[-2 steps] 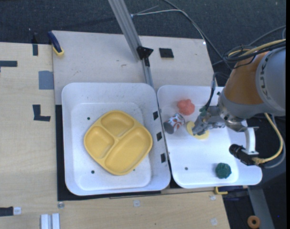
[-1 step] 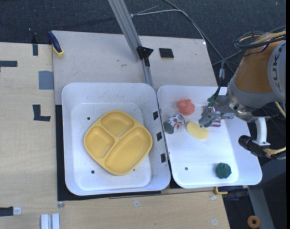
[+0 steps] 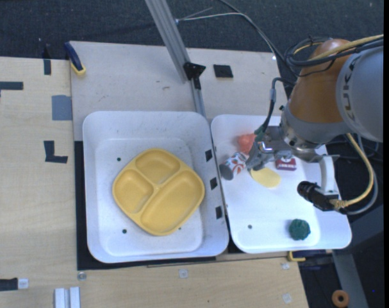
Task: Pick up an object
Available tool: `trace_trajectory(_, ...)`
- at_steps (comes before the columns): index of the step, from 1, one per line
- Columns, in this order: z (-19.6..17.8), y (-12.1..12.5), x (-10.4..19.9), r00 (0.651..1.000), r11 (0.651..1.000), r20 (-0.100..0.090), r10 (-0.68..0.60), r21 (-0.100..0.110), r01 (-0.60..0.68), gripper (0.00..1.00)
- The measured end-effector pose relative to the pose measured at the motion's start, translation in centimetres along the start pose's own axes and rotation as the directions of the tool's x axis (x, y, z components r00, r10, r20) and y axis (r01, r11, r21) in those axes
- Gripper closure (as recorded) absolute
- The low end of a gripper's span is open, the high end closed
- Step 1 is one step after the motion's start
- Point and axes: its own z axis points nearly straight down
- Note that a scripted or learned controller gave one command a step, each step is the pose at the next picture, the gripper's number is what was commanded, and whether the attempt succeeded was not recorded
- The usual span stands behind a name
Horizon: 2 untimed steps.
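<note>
Several small objects [image 3: 266, 177] crowded beneath the gripper [image 3: 261, 156], its grip state impossible to tell.

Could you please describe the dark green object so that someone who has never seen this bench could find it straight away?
Start at the right-hand white bin, the one the grey and orange arm hangs over. Look to its near right corner, well apart from the cluster of small items under the pincer. There sits the dark green object, small, round and fuzzy-looking, alone; its neighbours are pale yellow, orange-red or red and white.

Pale yellow flat piece [image 3: 267, 178], right bin [image 3: 271, 233], green ball [image 3: 300, 229] near
</note>
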Motion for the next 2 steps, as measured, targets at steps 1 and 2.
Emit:
trace_trajectory(1, 0.0, -1.3, 5.7, 1.000, 1.000, 0.000, 0.000, 0.003, 0.000, 1.00)
trace_trajectory(2, 0.6, -1.6, 12.0, 1.000, 1.000, 0.000, -0.001, 0.003, 0.001, 1.00)
